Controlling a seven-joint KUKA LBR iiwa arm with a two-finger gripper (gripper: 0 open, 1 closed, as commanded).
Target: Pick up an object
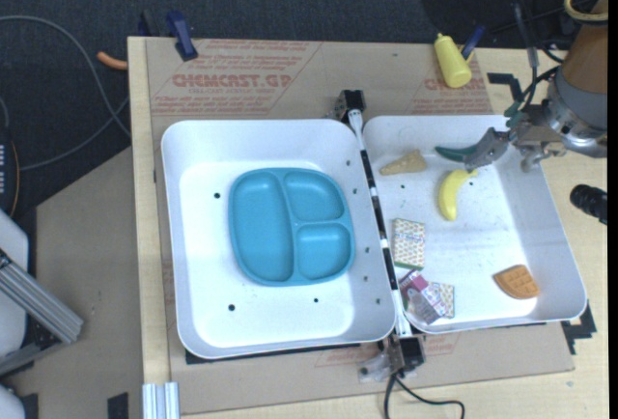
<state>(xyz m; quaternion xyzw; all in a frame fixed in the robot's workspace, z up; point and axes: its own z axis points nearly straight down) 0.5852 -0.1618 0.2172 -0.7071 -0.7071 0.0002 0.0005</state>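
Over the right bin's (565, 243) far corner, the arm (589, 79) reached in from the right edge, with the hand (494, 147) low above the bin floor. A dark green object (454, 153) lay at the fingertips, just beyond the banana (450, 194). Contact looked likely, but whether the hand was clenched on it or released could not be told from this angle.

Taking the banana as landmark: it lay lengthwise on the bin floor, stem end toward the hand. A tan wedge-shaped piece (403, 163) lay just to its left, near the divider between the bins. A checked packet (408, 241) and a second patterned packet (432, 299) sat nearer the camera than the banana, close to the same divider. An orange, cookie-like piece (516, 282) lay well apart, toward the near right corner.

Judgement: objects appeared scattered loosely, so single items could be approached without neighbours crowding the hand.

Left bin (193, 292) held a blue divided plate (290, 224). A yellow bottle-like item (451, 62) lay on the surface (241, 69) beyond the right bin.
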